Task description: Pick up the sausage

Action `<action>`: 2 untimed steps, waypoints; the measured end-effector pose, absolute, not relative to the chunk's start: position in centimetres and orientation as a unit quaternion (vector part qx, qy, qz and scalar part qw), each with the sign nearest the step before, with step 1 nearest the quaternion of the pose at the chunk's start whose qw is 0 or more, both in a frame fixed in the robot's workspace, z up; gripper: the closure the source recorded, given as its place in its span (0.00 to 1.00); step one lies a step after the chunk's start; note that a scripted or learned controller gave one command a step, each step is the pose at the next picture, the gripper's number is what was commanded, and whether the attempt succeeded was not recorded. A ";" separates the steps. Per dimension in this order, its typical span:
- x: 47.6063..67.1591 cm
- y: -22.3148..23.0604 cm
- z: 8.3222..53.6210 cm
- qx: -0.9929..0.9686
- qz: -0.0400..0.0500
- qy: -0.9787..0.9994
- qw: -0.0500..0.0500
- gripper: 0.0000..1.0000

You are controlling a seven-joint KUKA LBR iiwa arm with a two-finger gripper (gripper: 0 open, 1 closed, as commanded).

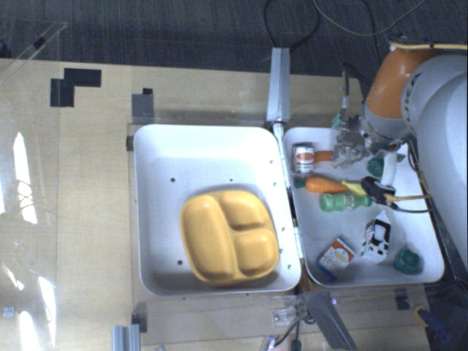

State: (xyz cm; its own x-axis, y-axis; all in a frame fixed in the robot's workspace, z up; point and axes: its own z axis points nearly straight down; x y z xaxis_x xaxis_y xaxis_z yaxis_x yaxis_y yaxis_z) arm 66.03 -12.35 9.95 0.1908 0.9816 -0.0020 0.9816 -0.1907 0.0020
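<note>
Camera view: two white bins are seen side by side on a pale wooden table [88, 196], with a dark carpeted floor [146, 13] beyond its far edge. Black cables [292, 20] are looped across that floor. Black tape marks [73, 85] are stuck near the table's far left corner, and glare from a clear sheet [22, 181] is spread over the left side. A grey metal rail [279, 82] stands upright at the far end of the gap between the bins.

The left bin [153, 159] is taken up by a yellow divided tray [228, 234], set toward its near right part.

In the right bin [431, 265], a small can [303, 156] stands in the far left corner. Just right of it lies a short orange-brown piece, taken to be the sausage [322, 156], between the can and the gripper [349, 150]. Whether the two are touching cannot be told, nor can it be told whether the gripper is spread or closed. The arm [409, 93] is reached in from the right, its orange band above the bin's far edge.

Nearer, a carrot [325, 186] lies along the left wall, with a green bottle [344, 202] just beside it. A small box [336, 256], a black-and-white piece [377, 240] and a teal lump [406, 260] are spread along the near side.
</note>
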 end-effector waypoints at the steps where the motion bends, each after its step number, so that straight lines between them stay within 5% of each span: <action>1: 65.8 -12.5 9.8 0.771 -0.004 0.636 -0.001 0.00; 2: 66.2 -11.6 9.4 0.814 -0.015 0.580 -0.008 0.00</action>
